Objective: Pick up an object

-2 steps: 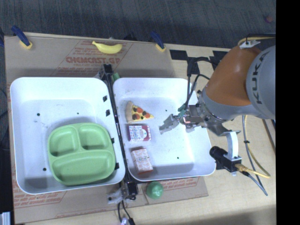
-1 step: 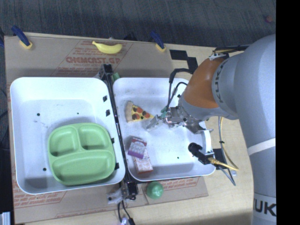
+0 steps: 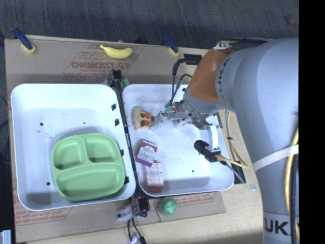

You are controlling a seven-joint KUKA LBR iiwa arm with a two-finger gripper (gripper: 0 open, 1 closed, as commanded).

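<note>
Camera view is showing the gripper (image 3: 161, 117) reaching low into the right bin (image 3: 223, 179) toward the pizza slice toy (image 3: 141, 118) lying just left, presumably lining up a grasp, though I cannot tell how its fingers are standing.

Surface (image 3: 45, 60) w/ two white bins

Left bin (image 3: 30, 100) & right bin (image 3: 218, 179) sit side by side; yellow banana (image 3: 116, 50) near far edge, green ball (image 3: 167, 206) at near edge by right bin.

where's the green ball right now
In the camera view the green ball sits on the cardboard outside the bins, just below the right bin's lower-left corner, near the small orange carton.
</note>
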